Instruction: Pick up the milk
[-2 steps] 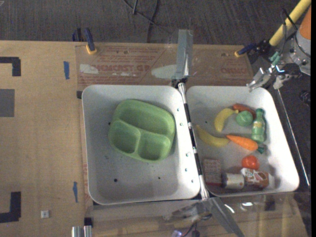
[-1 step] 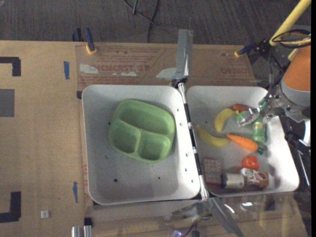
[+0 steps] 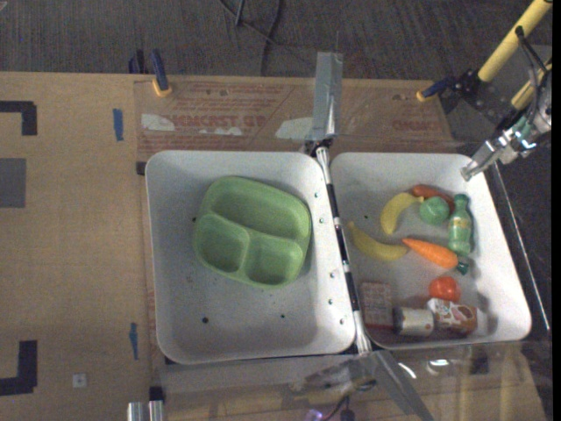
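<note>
The milk looks like a small white and red carton lying flat near the front left corner of the right bin. It lies beside a brown and white bottle on its side. My gripper hangs over the far right corner of the right bin, well away from the milk and above the toy food. It carries nothing that I can see.
The right bin also holds two yellow bananas, a carrot, a tomato, a green bottle and a green pepper. A green divided plate lies in the left bin.
</note>
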Controlling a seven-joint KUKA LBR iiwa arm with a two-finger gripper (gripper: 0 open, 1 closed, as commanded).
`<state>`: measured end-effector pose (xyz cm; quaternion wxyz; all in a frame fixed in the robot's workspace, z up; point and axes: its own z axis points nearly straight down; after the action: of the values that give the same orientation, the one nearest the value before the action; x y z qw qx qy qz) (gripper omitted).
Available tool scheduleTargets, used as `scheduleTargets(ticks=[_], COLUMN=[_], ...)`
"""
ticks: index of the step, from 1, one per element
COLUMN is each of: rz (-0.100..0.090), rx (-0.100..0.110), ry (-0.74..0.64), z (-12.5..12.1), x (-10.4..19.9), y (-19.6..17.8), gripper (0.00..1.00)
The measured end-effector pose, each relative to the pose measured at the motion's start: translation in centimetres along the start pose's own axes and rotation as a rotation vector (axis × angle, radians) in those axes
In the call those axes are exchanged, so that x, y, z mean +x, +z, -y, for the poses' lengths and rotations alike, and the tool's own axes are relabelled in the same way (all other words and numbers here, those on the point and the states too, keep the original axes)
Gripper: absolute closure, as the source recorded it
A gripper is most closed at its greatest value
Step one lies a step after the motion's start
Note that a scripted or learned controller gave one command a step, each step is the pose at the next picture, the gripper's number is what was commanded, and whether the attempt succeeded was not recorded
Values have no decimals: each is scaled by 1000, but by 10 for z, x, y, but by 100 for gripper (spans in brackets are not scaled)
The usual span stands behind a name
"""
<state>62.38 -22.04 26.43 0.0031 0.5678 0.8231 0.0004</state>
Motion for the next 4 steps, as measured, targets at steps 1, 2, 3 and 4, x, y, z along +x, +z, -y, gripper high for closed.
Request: scheduleTargets(ticks=[1, 2, 3, 4], rz=[-4, -5, -19, -3], rx=[4, 1, -1, 7], ry=[207, 273, 886, 859], z=[93, 133, 125, 112], x=[35, 53, 58, 113], y=[48, 151, 155, 80], gripper=[0, 0, 0, 0])
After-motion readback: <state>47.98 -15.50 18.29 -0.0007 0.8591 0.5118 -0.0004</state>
